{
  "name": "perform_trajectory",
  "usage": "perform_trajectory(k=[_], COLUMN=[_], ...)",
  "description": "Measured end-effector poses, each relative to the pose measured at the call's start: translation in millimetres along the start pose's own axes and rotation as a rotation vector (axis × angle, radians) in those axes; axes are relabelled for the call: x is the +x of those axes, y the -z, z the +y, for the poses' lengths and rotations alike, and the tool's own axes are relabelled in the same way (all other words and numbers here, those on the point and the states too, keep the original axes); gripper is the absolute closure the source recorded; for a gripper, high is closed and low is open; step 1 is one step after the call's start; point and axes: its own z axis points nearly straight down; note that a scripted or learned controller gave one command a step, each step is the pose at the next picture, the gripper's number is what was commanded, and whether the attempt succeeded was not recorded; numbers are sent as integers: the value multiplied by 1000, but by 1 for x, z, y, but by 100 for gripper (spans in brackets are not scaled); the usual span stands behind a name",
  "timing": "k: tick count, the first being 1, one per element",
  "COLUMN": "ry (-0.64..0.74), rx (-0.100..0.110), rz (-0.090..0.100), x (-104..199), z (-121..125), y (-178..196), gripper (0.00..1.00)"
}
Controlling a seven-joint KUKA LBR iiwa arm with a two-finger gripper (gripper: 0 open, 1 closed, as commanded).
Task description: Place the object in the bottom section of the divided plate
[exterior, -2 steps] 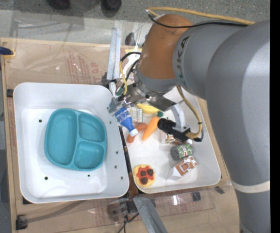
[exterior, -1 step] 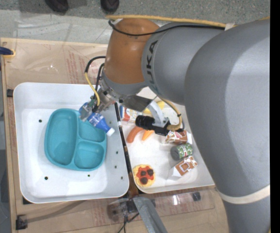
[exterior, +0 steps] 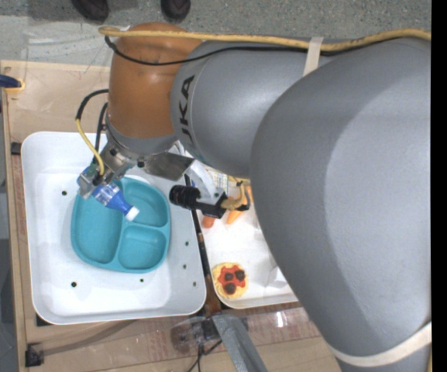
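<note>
Grey arm (exterior: 324, 177) sweeping in from the right, orange band (exterior: 149, 76) over the wrist, gripper (exterior: 99, 178) down at the far left rim of the teal divided plate (exterior: 122, 231) in the left bin (exterior: 45, 285). Clamped on a small clear-blue bottle with a white cap (exterior: 120, 202), by the look of it: bottle body sitting right between the fingers, cap end poking free.

Long axis of the bottle running on a slant, from the gripper at far left down toward near right, cap tip out over the plate's large far compartment, close to the ridge between sections. Touching the plate or just hanging above it? Too close to call from this angle.

The relation that counts: bottom section, taken here as the smaller compartments on the near side, lying nearward and a little rightward from the gripper. Short carry along roughly the bottle's own axis, then a release.

Over in the right bin (exterior: 246, 297): a small round pastry toy with red berries (exterior: 231, 279), an orange piece (exterior: 233, 215), partly hidden under the arm. Writing: part of "KUKA" lettering (exterior: 186, 103) on the wrist housing, only a few letters showing. Nothing legible on the bottle.
</note>
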Motion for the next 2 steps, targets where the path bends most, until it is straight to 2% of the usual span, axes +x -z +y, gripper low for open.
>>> perform_trajectory(k=[1, 2], ry=[0, -408], rx=[0, 6], rz=[0, 1], x=[0, 65], z=[0, -13], y=[0, -87], gripper=[0, 0])
